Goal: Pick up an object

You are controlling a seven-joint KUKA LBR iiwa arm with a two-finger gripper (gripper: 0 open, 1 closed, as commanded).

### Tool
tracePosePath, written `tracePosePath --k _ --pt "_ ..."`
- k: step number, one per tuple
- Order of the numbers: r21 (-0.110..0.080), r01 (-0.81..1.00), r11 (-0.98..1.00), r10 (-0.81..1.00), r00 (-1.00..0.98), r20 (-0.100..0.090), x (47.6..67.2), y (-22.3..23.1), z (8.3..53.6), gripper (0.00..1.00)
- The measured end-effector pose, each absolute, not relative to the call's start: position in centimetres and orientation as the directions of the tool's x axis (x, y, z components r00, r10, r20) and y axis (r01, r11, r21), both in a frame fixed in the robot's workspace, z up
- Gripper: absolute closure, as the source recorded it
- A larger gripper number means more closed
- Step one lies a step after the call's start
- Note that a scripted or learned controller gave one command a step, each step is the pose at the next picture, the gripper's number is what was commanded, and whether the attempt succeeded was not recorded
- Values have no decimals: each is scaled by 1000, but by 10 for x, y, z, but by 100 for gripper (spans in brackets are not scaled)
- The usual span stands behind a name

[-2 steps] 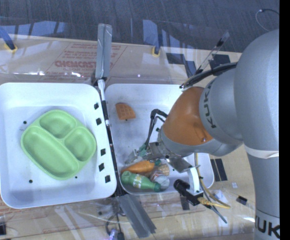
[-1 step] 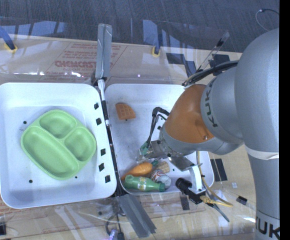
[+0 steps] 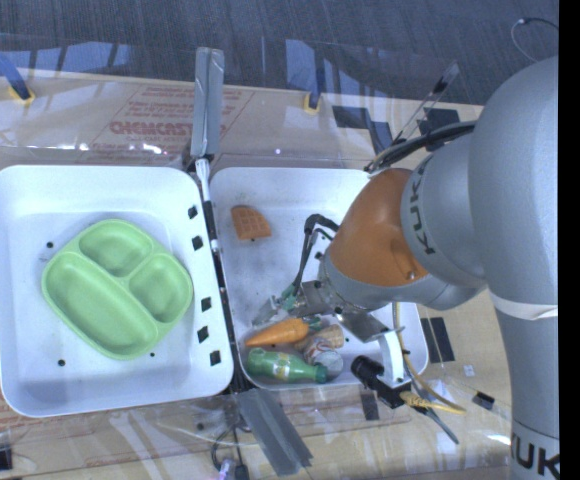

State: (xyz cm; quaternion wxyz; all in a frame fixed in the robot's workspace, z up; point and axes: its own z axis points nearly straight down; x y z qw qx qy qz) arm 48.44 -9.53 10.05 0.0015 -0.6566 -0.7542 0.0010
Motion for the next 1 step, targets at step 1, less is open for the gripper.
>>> tracePosePath --k 1 --pt "-2 977 214 977 -214 1 514 -96 91 0"
